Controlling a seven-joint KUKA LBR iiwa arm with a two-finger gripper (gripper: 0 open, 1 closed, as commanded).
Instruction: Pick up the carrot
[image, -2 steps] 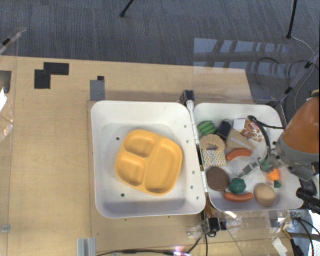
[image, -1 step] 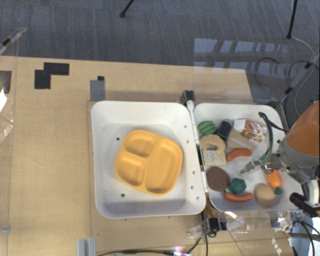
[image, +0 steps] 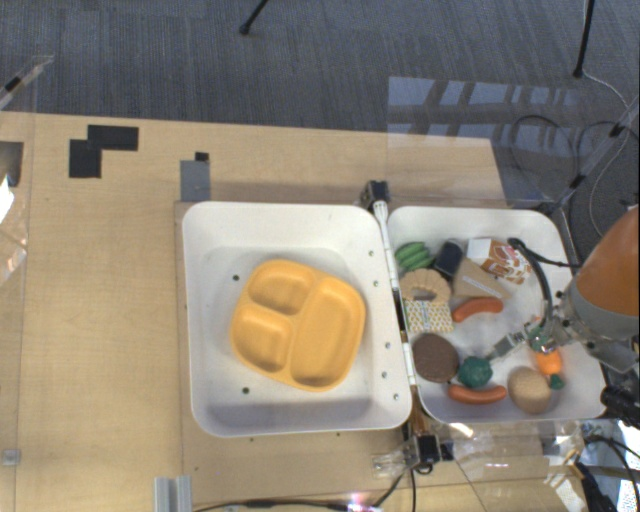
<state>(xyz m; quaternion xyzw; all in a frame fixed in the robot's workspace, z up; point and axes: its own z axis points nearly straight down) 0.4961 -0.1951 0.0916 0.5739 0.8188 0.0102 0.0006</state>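
Carrot (image: 549, 362) near right bin's (image: 565, 243) right edge, beside potato (image: 530, 388)

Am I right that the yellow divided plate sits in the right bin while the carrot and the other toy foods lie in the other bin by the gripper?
Not quite: the camera view shows the yellow divided plate in the left bin, not the right. The carrot and the other toy foods lie in the right bin, close to the gripper, as you said.

Fixed overhead camera, slanted down, both bins (image: 200, 330).
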